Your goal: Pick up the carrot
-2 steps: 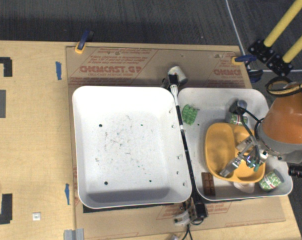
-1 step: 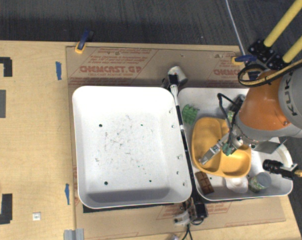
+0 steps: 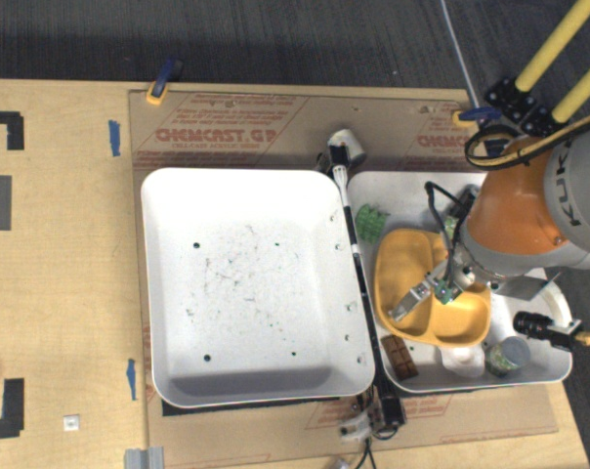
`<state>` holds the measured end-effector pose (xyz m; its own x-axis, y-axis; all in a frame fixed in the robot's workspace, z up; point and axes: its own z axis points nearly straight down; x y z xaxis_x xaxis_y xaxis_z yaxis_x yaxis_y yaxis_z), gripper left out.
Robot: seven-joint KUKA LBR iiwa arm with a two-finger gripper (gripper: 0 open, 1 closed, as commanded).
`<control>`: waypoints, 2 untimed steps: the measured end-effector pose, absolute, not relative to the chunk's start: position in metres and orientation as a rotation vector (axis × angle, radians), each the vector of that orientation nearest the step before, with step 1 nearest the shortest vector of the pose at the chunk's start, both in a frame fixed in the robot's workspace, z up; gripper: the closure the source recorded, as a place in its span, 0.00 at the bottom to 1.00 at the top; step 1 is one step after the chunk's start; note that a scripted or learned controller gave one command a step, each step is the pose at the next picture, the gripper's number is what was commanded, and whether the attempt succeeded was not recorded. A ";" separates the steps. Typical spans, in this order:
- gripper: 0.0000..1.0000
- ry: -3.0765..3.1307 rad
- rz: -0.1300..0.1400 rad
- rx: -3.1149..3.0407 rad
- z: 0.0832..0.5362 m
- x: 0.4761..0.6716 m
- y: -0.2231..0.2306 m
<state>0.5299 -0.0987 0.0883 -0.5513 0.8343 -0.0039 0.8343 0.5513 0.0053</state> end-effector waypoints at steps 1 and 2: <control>0.00 2.761 0.004 1.485 0.088 0.530 -0.099; 0.00 2.761 0.004 1.485 0.088 0.530 -0.099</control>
